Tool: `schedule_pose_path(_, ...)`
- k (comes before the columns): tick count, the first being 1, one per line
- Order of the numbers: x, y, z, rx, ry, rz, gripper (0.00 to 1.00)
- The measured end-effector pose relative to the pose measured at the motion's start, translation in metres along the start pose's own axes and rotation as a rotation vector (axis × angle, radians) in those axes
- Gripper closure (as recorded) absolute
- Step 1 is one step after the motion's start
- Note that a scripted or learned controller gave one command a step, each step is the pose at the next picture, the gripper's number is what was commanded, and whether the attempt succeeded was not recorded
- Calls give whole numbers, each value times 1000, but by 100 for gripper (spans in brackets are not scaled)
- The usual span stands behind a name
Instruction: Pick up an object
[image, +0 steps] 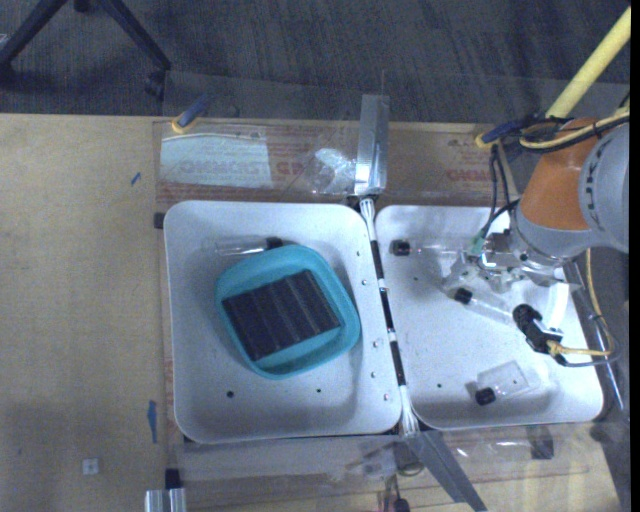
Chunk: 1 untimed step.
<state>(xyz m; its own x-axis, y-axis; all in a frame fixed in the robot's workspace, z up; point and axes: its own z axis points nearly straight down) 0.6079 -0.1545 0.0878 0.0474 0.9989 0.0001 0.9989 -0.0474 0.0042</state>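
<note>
The gripper is hanging over the upper right part of the right bin, a shallow white tray with rounded corners and a smooth, matt floor. From this slant I cannot tell whether the claw is open or closed.

Just below and to the left of the gripper, a clear tube with a black cap is lying slantwise on the bin floor. It is close to the claw, but contact cannot be made out. A small black piece is resting near the bin's upper left corner. A scrap of clear plastic is lying between that piece and the gripper. Near the bin's lower edge a small clear packet, dark at one end, is lying flat, well apart from the gripper.

In the left bin a glossy teal plastic tray with rounded corners is sitting askew. It is holding a black ribbed block. A clear item with a dark tip is lying just beyond the tray's far rim.

Behind the bins a clear bag with a white label and some crumpled clear film are lying on the brown board. A grey metal bar is standing in line with the gap between the bins. Red lettering is showing on the board, too blurred to read.
</note>
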Motion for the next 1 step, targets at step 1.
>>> schedule_pose_path(1,-1,1,-11,-5,0,3,100)
